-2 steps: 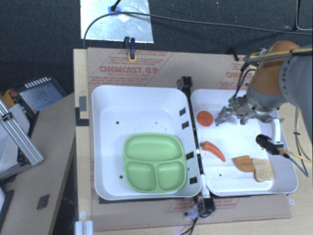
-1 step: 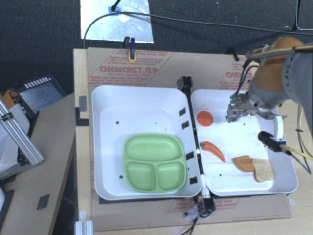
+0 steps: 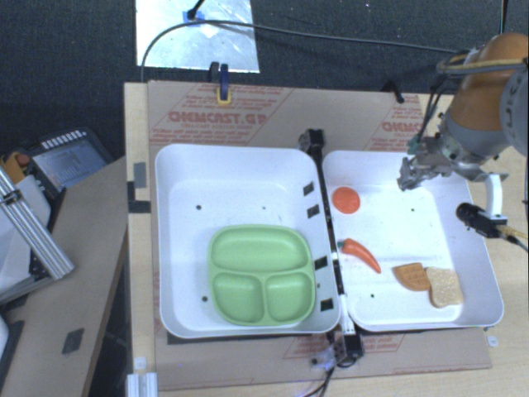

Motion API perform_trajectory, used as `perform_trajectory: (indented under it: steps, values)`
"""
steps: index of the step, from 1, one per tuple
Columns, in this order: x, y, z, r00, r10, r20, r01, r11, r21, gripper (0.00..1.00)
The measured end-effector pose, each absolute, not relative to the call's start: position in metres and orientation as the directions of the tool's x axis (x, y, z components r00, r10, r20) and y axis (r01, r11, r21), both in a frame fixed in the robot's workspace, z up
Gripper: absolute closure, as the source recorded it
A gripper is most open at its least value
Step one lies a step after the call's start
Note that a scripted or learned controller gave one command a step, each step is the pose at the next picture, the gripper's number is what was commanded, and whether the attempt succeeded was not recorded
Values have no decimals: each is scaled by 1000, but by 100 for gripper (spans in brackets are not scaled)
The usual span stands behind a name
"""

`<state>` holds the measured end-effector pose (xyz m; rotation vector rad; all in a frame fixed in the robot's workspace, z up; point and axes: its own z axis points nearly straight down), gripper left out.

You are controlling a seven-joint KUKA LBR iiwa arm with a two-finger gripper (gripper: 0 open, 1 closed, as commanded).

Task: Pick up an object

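Dark speckled flooring surrounds a cardboard-topped bench [image 3: 248,110] that carries two shallow white bins side by side. Over the right white bin [image 3: 463,304], near its far edge, hangs the grey two-finger gripper [image 3: 411,176] of the arm with the orange band; its tips are small and dark against the bin wall, and I cannot tell how they stand. Nothing is visibly caught in it. From the gripper, the nearest candidate is a flat round orange disc [image 3: 345,199] lying at about eight o'clock, near but apart, close to the divider between the bins. Farther off at about seven o'clock lies a red-orange chilli-shaped toy [image 3: 360,254], its long axis running from ten to four o'clock. At about six o'clock, well apart, sit a brown bread-like piece [image 3: 412,276] and a pale rough-textured chunk [image 3: 445,287], touching each other. The left white bin [image 3: 178,180] holds a green three-compartment plastic tray [image 3: 260,273], well away at eight o'clock. A black fitting on the arm overlaps the right bin's rim, and the arm's upper links are cut off by the frame edge.
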<state>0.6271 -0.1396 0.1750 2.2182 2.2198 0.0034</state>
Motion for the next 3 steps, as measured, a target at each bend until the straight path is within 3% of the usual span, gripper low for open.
perform_trajectory:
  steps: [1, 2, 3]
  values:
    - [630, -144, 238, -3, 1000, -1, 1000, 3, 6, 100]
    - [631, -144, 270, -4, 1000, -1, 1000, 4, 6, 100]
    - [610, -90, 273, -7, 1000, 0, 1000, 7, 1, 100]
